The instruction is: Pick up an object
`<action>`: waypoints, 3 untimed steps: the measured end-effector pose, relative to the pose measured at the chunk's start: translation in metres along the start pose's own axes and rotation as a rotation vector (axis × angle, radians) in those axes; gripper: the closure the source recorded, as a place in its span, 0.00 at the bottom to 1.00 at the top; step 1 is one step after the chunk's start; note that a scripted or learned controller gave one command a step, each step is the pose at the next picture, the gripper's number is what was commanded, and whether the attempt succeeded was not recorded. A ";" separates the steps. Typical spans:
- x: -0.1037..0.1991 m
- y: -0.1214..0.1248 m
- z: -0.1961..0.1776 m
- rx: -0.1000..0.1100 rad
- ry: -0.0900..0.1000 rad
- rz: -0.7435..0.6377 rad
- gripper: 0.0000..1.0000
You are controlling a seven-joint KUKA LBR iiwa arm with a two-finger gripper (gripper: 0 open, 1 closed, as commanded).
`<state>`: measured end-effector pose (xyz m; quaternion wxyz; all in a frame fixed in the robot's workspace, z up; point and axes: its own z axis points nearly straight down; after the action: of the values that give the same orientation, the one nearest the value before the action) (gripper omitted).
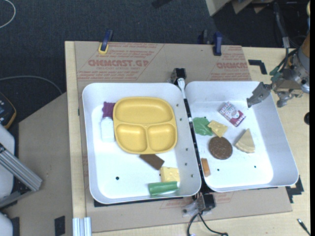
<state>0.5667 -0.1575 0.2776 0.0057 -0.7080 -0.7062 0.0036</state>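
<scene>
In the right bin, at the frame's centre right, lay a small red-and-white packet, a round brown cookie, a tan wedge, a yellow piece touching a green piece, and an orange stick. The gripper hung over that bin's upper right rim, just right of the packet, fingers spread apart and holding nothing. The left bin held a yellow divided tray (three compartments), with a purple item, white bottle, brown bar, yellow block and green piece around it.

Glossy white plastic bins sit on matt brown cardboard; the yellow tray looks smooth plastic.
</scene>
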 end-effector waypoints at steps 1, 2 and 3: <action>0.000 0.002 -0.006 -0.012 -0.002 -0.003 0.00; -0.005 0.010 0.044 -0.007 -0.001 -0.002 0.00; -0.001 0.006 0.106 -0.007 -0.001 -0.003 0.00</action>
<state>0.5711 -0.1578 0.1717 0.0031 -0.7071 -0.7071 0.0015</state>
